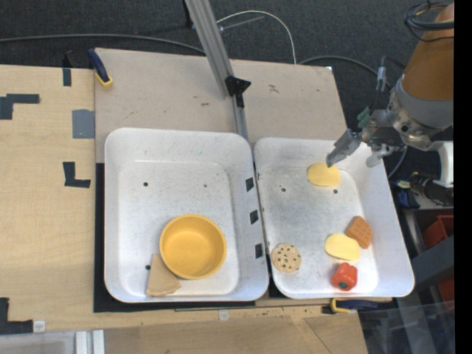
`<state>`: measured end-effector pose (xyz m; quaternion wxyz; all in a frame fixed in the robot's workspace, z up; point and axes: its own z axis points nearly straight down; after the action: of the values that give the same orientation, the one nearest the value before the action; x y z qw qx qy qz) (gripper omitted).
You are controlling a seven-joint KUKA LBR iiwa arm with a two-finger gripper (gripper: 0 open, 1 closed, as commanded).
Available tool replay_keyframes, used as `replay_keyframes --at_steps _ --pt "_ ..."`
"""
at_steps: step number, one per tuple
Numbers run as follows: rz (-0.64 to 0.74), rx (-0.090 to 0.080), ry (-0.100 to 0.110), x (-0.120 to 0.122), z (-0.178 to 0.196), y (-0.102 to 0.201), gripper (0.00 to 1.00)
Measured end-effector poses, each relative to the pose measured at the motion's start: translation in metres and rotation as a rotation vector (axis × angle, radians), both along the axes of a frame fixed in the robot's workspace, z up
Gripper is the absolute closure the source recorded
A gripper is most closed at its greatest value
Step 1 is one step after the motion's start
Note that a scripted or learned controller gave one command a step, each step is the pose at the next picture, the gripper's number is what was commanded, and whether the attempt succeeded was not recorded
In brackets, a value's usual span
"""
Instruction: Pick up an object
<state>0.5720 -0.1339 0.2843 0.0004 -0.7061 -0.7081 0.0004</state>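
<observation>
1. In the camera view, find the tool over the upper part of the right bin, reaching in from the right. You cannot tell from here whether it is open or closed, and nothing can be seen gripped in it.
2. The nearest thing to pick is the pale yellow flat piece, lying on the floor of the right bin just below and slightly left of the tool's tip, close to it or touching; which one, the slant hides. Its long axis runs roughly left to right.
3. Judge the coming move as a short drop down and a little leftward.
4. Note the cookie, the red piece and the orange piece lie well apart, nearer the front.
</observation>
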Motion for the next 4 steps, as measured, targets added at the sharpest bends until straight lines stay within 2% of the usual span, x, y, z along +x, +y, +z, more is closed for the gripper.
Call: replay_keyframes --at_steps 1,4 --pt "0.000 0.000 0.000 0.000 0.000 0.000 0.00" --pt "-0.002 0.000 0.005 -0.015 -0.135 -0.008 0.00"
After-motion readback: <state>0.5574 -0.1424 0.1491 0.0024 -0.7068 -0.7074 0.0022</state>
